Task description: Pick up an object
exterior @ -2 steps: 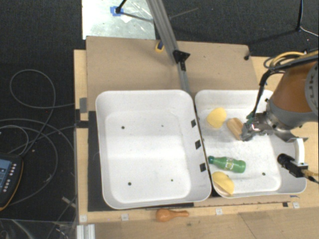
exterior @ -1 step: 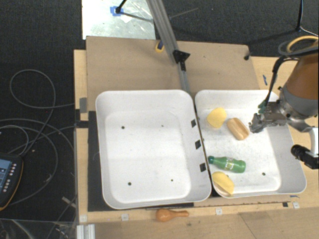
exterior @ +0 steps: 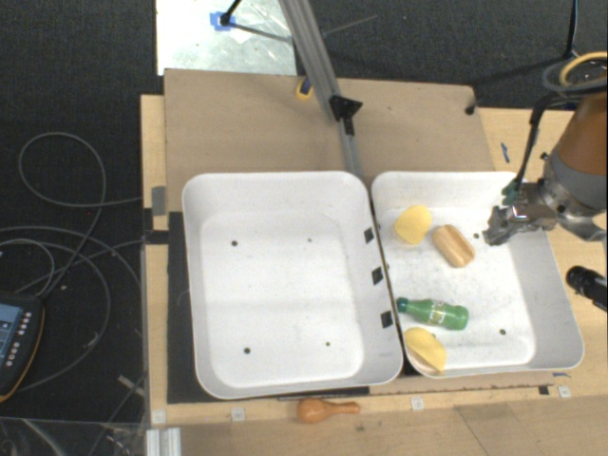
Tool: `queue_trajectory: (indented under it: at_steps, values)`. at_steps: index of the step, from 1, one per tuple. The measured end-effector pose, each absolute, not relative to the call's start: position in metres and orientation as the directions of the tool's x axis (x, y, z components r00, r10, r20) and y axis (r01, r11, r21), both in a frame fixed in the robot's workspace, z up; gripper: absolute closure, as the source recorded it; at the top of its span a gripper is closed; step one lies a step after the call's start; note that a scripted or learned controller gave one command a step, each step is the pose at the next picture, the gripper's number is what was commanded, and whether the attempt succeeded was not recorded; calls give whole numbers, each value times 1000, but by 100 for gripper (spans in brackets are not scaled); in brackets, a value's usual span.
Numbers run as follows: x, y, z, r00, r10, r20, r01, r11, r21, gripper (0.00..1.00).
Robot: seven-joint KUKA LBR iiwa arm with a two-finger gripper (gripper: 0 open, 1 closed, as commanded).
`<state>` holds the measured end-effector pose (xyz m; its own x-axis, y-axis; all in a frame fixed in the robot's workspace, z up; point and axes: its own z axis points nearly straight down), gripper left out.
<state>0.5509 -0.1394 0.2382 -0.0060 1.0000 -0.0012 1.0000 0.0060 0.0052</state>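
Hovering just right of the bread roll, the pincer grips nothing visible; its spread unclear.

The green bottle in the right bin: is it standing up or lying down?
Lying down. The green bottle rests on its side on the right bin's floor, its length running across the bin.

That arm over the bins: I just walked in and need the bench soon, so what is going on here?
A grey robot arm reaches in from the right, and its gripper hangs over the right bin, near its far right side. It carries nothing. In that bin lie a yellow round piece, a tan bread roll, a green bottle on its side and a yellow piece at the near edge. A small orange object lies on the bench in front of the bins.
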Motion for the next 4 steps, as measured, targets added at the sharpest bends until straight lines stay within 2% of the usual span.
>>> queue_trajectory:
  at_steps: [1,4]
  values:
    - [552,-86,228,-10,1000,2,1000,10,1,100]
    - [535,76,251,-12,1000,3,1000,12,1,100]
